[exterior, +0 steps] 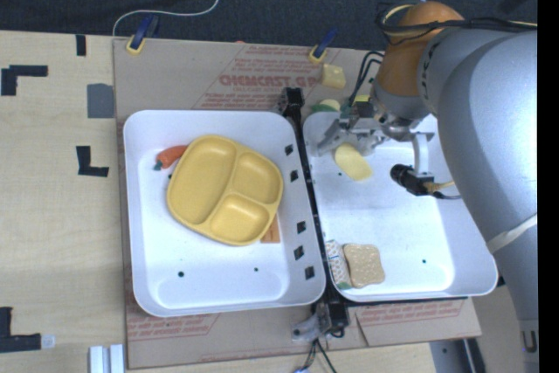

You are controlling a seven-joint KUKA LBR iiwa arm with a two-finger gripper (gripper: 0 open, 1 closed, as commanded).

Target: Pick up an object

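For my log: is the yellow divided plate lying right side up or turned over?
Right side up: the yellow divided plate shows its three hollow compartments facing upward, in the left bin.

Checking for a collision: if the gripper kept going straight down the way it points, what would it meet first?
Most likely the pale yellow rounded object lying just under the gripper in the right white bin. Depth is hard to judge from this slanted view, so it may land beside it on the bin floor.

Glossy yellow plastic tray (225,189), smooth white bins (144,214), matt cardboard (253,74) beneath

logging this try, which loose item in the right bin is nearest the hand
The pale yellow round piece, just below the hand at the bin's far end; the tan bread slice lies at the near edge.
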